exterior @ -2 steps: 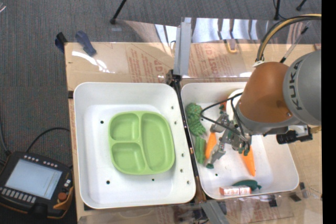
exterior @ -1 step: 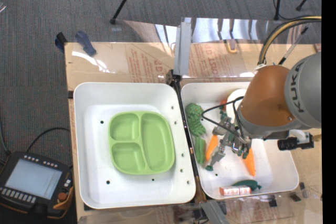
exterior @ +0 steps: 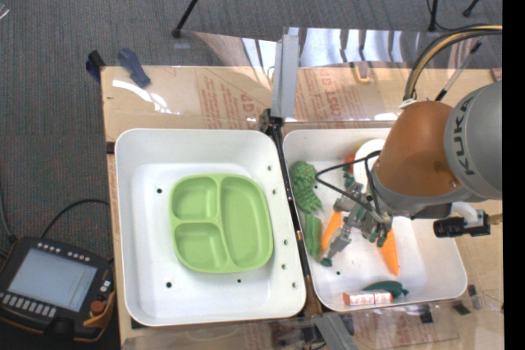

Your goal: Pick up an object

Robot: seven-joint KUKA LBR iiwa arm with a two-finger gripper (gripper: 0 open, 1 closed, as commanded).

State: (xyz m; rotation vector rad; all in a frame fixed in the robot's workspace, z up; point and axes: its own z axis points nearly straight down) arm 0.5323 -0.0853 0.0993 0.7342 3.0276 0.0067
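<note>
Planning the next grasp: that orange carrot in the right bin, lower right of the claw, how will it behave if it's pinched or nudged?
The carrot looks like a smooth, tapered toy, so it is probably stiff and light. Its rounded shape suggests it could roll or slip out of a pinch near the narrow tip. It lies flat on the right bin floor, so a nudge from the claw would likely slide or spin it.

A wooden bench (exterior: 189,98) with a bare brown top carries two shallow white bins side by side, their inner rims nearly touching. The left bin (exterior: 131,176) takes up most of that half of the bench; the right bin (exterior: 447,275) sits beside it toward the arm's side. A narrow grey upright post (exterior: 285,78) stands at the back where the two bins meet, and a clear shiny sheet (exterior: 361,53) stands along the far edge behind the right bin
</note>
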